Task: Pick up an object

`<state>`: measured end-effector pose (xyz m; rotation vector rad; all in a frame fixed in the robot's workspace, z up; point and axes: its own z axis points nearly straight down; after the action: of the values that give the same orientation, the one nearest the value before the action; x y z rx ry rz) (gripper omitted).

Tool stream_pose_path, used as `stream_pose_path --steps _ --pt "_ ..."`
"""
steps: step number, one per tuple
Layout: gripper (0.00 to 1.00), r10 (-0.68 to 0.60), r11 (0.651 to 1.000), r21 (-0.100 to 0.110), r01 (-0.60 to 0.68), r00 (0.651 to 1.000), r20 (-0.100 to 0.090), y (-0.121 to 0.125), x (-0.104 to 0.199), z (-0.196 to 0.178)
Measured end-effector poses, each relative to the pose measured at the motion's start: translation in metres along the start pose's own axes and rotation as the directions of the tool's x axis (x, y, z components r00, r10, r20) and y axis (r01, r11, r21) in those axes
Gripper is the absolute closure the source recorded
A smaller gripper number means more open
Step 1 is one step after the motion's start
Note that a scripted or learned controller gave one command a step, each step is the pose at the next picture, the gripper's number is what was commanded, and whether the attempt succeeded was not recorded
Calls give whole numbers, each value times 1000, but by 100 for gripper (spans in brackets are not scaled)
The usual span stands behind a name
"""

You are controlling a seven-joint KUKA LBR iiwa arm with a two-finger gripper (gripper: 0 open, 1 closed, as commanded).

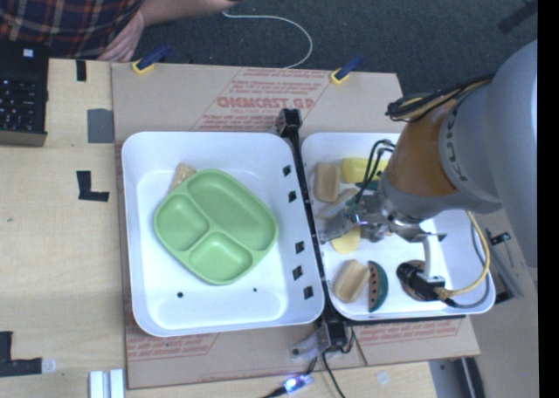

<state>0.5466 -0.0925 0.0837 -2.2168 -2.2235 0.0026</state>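
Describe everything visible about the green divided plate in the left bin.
The green plate is a pale green, plastic-looking tray with rounded corners and three compartments: one large and two smaller, split by raised ridges. All compartments look bare. It lies flat, turned at a slant, in the upper middle of the left white bin. A tan object pokes out from under its upper left edge. The end effector is over the other bin.

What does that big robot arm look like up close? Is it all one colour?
No. The arm is mostly smooth, rounded grey, with an orange band just above the wrist. Below that sits a metal gripper. Black and yellow cables loop along the wrist and down beside it.
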Motion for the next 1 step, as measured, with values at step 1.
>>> stream_pose_path --steps 1 --pt "100 2 1000 -6 -2 1000 3 1 -2 -13"
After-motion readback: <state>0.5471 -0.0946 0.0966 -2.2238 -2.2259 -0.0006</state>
